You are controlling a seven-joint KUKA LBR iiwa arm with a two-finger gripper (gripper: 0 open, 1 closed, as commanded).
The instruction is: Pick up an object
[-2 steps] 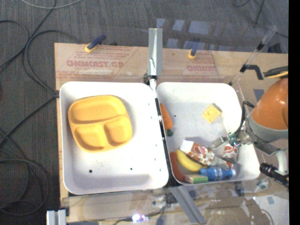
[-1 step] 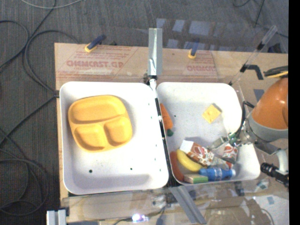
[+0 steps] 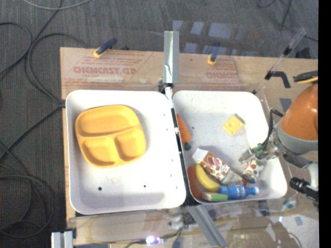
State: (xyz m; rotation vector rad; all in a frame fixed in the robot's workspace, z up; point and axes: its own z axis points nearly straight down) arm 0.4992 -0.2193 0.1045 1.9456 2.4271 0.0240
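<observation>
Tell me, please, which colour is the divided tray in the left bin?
Yellow-orange all over, clear in the camera view: divided tray.

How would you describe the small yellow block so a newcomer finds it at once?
Look in the right-hand white bin, toward its far right corner. The yellow block lies there alone on bare floor, apart from the cluttered pile along the near edge. It is the bin's one flat, square, plain yellow piece.

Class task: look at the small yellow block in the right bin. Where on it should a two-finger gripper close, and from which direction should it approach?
Probably best from straight above, closing across two opposite flat edges of the yellow block. It lies flat and alone on the bare floor of the right bin, apart from the cluttered pile nearer the camera, so its sides look free for fingers.
</observation>
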